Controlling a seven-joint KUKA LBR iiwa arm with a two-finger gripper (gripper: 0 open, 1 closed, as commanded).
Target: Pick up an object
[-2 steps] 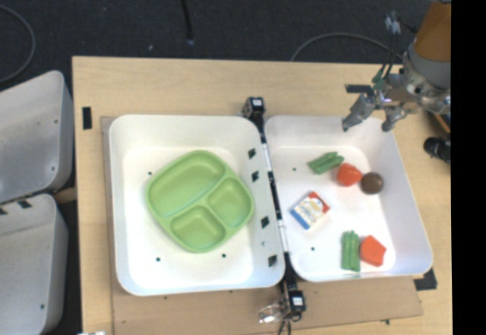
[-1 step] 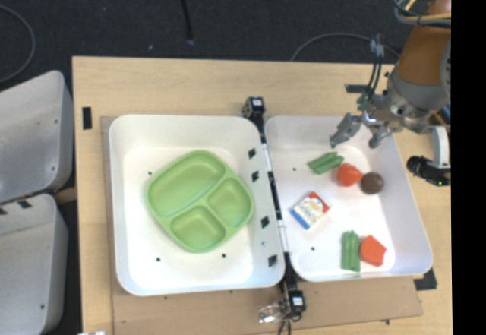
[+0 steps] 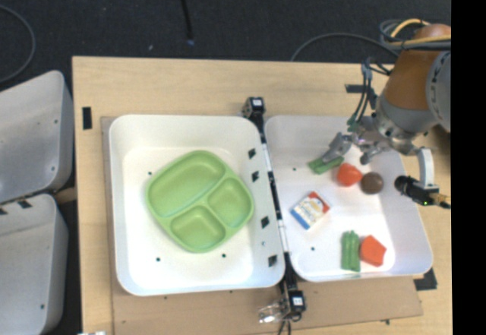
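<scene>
Arm closing in on the right bin's upper cluster, nothing lifted yet.

The small green piece (image 3: 324, 165) lies in the right bin (image 3: 410, 261), just beside the orange-red ball (image 3: 348, 175) and brown ball (image 3: 371, 183). The gripper (image 3: 357, 145) hangs just above them, fingers spread, holding nothing. Approach step, I'd say; next it must drop squarely over one item and clamp.

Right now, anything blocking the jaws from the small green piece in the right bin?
Nothing visible. The gripper hangs just above the small flat green piece near the right white bin's far side. The round orange-red object lies beside it, apart.
</scene>
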